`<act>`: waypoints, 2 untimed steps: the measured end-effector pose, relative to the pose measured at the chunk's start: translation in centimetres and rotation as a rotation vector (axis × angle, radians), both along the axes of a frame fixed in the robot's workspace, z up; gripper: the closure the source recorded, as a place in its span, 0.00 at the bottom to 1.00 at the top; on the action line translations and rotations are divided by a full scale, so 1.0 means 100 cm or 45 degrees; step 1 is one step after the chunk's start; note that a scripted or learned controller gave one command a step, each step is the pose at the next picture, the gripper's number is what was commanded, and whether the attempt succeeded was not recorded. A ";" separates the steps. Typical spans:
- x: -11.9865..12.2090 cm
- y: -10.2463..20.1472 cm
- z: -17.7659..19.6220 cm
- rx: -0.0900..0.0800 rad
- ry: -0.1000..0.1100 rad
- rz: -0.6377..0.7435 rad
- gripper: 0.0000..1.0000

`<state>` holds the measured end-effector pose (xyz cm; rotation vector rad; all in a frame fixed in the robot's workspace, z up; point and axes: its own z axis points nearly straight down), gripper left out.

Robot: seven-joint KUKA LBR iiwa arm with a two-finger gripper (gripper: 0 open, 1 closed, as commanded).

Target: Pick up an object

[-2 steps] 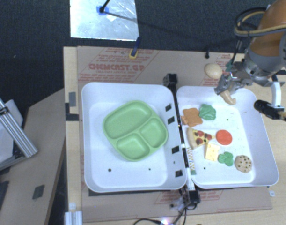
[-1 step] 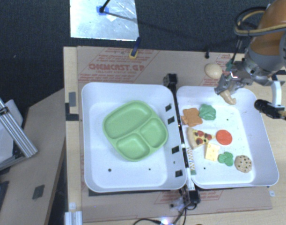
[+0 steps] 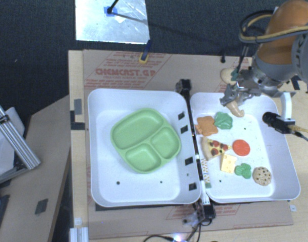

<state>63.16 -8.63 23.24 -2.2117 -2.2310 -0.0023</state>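
Two shallow white bins are seen side by side on the counter [image 3: 78, 135]. The left bin [image 3: 101, 185] carries a light green divided plate [image 3: 145, 139] with three compartments, set near the bin's middle.

The right bin [image 3: 282, 178] carries a scatter of toy food. A tan, bread-like piece [image 3: 206, 125] lies toward the bin's left side, and a dark green leafy piece [image 3: 224, 120] lies just beside it, to its right. Below these, a pizza slice [image 3: 214, 147] is placed near the divider between the bins, with a red round slice [image 3: 241, 147] to its right. A yellow cheese wedge [image 3: 228, 163] lies just below the pizza slice, a small green broccoli-like piece [image 3: 243, 170] is found beside it, and a chocolate-chip cookie [image 3: 262, 175] sits nearest the bin's lower right corner.

The arm is seen reaching in from the right, with the end effector [image 3: 236, 98] positioned over the upper edge of the right bin. A beige, rounded piece [image 3: 236, 109] is seen directly at its tip, near the bin's back wall. Whether the fingers are apart or together, and whether that piece is gripped, cannot be told.

A silvery sheet [image 3: 112, 14] lies on the dark floor beyond the counter.
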 end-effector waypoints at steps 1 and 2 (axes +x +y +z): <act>-0.030 0.046 0.007 0.000 0.002 0.000 1.00; -0.058 0.086 -0.013 0.001 0.005 0.000 1.00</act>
